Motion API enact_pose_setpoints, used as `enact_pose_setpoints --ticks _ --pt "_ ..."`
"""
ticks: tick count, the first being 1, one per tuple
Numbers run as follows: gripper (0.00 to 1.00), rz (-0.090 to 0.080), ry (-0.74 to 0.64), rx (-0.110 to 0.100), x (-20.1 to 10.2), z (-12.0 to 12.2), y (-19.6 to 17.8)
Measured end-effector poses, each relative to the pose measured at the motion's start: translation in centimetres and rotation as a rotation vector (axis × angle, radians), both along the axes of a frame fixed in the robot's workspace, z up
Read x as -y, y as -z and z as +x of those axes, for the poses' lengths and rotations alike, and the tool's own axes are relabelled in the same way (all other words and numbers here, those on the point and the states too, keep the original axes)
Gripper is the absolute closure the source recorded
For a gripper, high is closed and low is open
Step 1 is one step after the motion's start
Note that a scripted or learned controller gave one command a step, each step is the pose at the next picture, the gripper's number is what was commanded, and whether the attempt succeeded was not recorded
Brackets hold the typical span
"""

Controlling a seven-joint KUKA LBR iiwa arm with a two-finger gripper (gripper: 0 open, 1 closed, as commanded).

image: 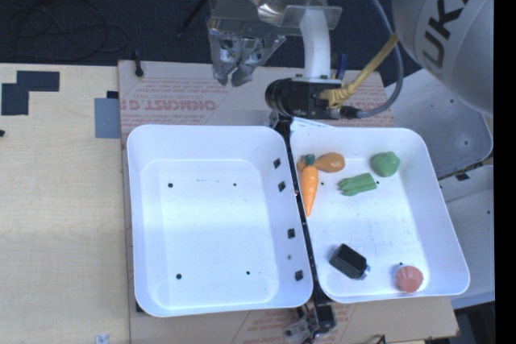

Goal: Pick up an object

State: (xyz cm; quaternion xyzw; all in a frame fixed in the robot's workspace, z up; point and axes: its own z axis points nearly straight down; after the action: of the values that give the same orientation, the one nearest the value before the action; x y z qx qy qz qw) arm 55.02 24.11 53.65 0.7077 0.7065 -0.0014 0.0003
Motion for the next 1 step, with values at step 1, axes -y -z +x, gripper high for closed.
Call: enact_pose_setpoints --ticks 1 --pt "1.00 0.000 -0.003 -0.004 -0.19 -0.76 -0.05"
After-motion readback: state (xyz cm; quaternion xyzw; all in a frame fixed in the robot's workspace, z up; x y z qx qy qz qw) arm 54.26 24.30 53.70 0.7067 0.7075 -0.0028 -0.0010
